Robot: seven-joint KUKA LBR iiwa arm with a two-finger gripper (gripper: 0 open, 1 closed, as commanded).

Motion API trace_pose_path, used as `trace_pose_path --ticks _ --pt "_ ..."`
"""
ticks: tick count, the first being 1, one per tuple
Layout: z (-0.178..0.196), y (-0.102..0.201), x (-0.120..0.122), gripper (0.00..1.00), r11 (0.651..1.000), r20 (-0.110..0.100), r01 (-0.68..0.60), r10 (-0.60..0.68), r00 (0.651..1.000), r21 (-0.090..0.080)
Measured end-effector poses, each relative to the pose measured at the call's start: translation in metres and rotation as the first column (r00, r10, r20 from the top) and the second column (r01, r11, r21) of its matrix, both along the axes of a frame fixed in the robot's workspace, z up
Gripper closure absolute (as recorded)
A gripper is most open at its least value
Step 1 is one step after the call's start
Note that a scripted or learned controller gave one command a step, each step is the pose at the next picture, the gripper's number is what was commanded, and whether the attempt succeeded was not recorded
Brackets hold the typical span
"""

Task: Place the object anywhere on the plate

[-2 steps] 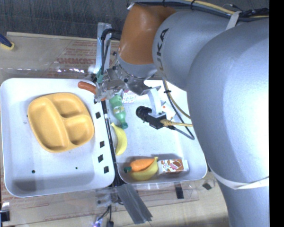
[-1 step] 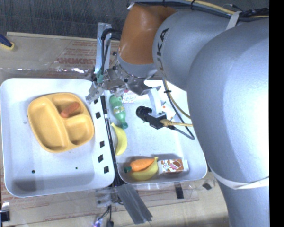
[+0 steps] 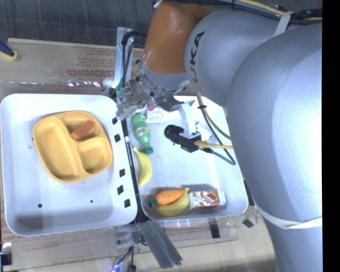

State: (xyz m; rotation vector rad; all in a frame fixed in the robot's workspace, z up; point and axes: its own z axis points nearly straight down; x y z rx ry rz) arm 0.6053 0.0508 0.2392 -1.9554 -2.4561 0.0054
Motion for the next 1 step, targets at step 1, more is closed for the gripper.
trace_pose_path --ticks 1 --pt "0.0094 0.0004 0.0002 1.00 1.000 -0.001 -0.005 0.005 1.000 0.000"
